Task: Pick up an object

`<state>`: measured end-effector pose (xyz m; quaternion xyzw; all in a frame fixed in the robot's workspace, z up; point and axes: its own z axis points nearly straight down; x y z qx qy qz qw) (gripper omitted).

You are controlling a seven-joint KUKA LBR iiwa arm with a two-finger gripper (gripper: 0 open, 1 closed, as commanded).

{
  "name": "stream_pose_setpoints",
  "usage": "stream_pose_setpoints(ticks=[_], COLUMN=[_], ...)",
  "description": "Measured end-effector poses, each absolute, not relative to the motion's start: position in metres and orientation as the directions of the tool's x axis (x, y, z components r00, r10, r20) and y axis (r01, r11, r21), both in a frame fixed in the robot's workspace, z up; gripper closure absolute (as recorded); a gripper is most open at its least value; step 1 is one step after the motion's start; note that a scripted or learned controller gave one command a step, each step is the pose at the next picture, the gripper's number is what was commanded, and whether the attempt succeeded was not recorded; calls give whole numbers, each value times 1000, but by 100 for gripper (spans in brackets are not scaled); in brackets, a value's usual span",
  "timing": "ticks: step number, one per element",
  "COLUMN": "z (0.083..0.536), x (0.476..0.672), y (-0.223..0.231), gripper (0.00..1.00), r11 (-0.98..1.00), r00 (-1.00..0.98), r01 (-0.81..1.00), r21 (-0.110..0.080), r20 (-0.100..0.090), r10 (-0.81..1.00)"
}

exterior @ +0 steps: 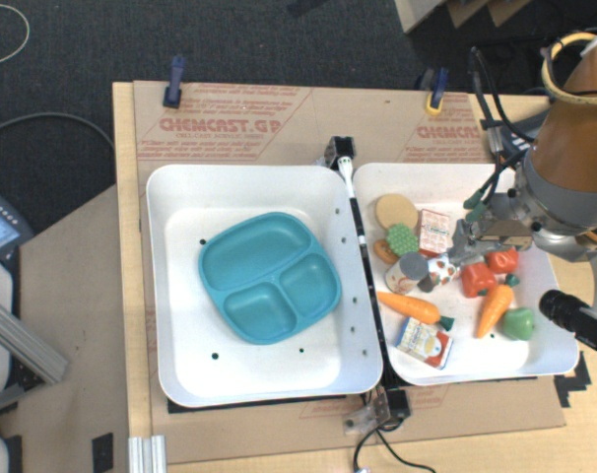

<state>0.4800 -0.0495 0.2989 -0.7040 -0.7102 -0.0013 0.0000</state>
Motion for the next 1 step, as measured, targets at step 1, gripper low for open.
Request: stream_pose_setpoints(ticks=[1], z=[290], x=[479], y=[-2], gripper=[100], r11=[5], r00=[-5], r01=[1000], r21=[-3], r20=[2], r10=[1000])
